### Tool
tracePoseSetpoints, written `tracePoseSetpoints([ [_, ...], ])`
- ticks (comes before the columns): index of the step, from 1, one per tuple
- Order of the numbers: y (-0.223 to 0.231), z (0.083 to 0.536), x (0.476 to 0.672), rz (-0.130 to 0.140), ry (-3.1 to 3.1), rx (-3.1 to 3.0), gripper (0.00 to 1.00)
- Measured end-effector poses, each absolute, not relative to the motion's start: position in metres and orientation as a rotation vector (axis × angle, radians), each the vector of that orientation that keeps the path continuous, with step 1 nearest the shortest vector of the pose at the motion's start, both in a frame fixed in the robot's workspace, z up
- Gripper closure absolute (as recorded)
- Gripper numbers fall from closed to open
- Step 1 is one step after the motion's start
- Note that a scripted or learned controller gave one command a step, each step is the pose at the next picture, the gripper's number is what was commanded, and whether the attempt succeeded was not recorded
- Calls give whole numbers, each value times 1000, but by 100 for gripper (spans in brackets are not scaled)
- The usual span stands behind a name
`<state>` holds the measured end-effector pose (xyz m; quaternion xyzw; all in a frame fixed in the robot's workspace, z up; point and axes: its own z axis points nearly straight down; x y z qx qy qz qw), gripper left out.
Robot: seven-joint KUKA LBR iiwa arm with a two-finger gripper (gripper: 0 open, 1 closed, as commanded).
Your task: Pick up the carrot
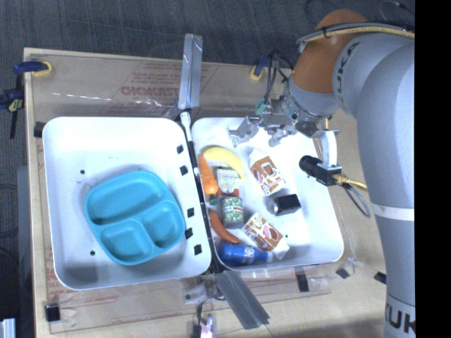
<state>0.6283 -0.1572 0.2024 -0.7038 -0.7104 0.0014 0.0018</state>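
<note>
Two shallow white plastic bins sit side by side on the worktop (106,83), which looks like a wooden board under a clear sheet with some reddish print I can't read.

The left bin (63,189) has one thing in it: a blue plastic tray (134,217) with three compartments and rounded corners.

The right bin (320,224) is the messy one. There are two orange tapered pieces along its left wall. The upper one is the carrot (208,177), lying lengthwise just beside the divider, with a yellow banana (224,158) curving next to it. The lower orange piece (223,227) sits a bit further down; I can't tell whether it's a second carrot or something else.

Also in there:
- one small can (232,210) with a green label
- one small white packet (226,180)
- two snack boxes with red-brown and white print, one upper (268,175) and one lower (263,232), with lettering too small to read
- one small black block (287,203)
- one blue bottle (242,253) lying on its side at the near edge

The gripper (262,130) hangs over the far end of the right bin, well apart from the carrot. Its metal fingers look spread, with nothing between them.
</note>
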Motion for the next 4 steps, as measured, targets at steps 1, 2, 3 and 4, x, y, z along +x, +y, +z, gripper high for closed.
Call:
tracePoseSetpoints([
  [1,-154,96,564,-4,-2357,-2090,0],
  [2,-148,95,601,2,-2368,-2071,0],
  [3,-146,96,657,11,-2753,-1528,0],
  [4,-144,107,658,7,-2759,-1521,100],
])
